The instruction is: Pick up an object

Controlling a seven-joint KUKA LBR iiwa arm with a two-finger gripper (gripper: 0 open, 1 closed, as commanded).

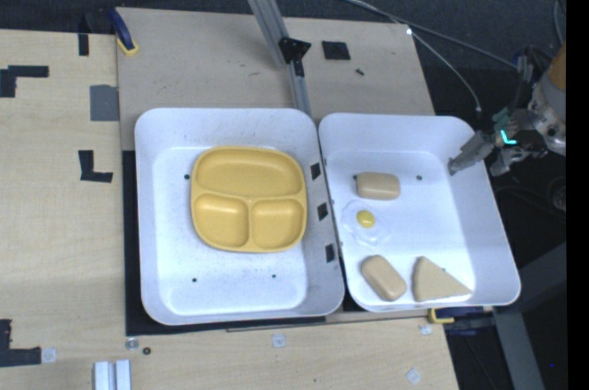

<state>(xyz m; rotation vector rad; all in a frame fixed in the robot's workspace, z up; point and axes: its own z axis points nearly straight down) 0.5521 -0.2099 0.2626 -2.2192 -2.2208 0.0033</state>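
Objects to pick sit in the right shallow white plastic bin [460,135]. Largest to smallest: tan wedge-shaped piece [439,281] at near right, tan bread-roll shape [382,277] just left of it, pale oval bun [377,186] farther back, small fried-egg toy w/ yellow yolk [365,220] between. The left bin holds a yellow three-compartment plastic tray [248,198]. The two-finger gripper [479,154] hangs over the right bin's far-right rim, carrying nothing; we can't tell its spread. We'd approx. centre over the bun, well clear of the walls, then descend. No readable writing.

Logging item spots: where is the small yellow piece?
In the right bin, near its middle: the small yellow piece lies just below the upper tan block.
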